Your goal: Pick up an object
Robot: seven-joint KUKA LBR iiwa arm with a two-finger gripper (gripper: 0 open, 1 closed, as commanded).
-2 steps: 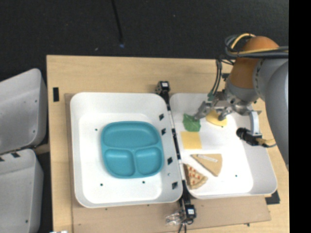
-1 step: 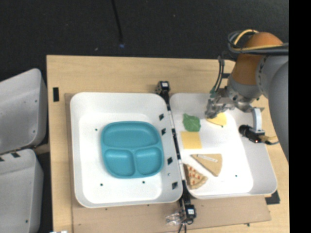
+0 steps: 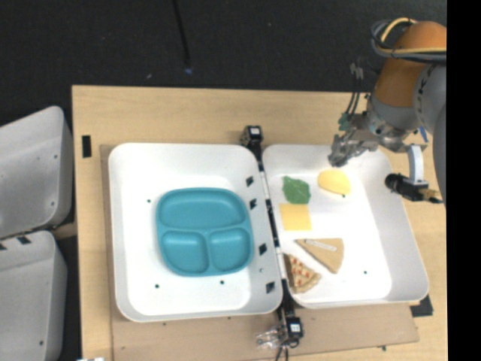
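Note:
The right bin (image 3: pixel 391 232) holds a yellow lemon-shaped piece (image 3: pixel 334 182), a green leafy piece (image 3: pixel 296 190), a yellow cheese square (image 3: pixel 295 217), a tan sandwich wedge (image 3: pixel 325 252) and a pizza slice (image 3: pixel 301 274). My gripper (image 3: pixel 343 152) hangs over the bin's far edge, just above and behind the yellow lemon piece, with nothing visibly between its fingers. Whether they are open or shut is not clear from this angle.
The left bin (image 3: pixel 131 201) holds a teal divided plate (image 3: pixel 204 229). A ridge with black clips (image 3: pixel 264 224) separates the two bins. The arm with its orange band (image 3: pixel 406 66) comes in from the upper right. White panels (image 3: pixel 30 179) stand at the left.

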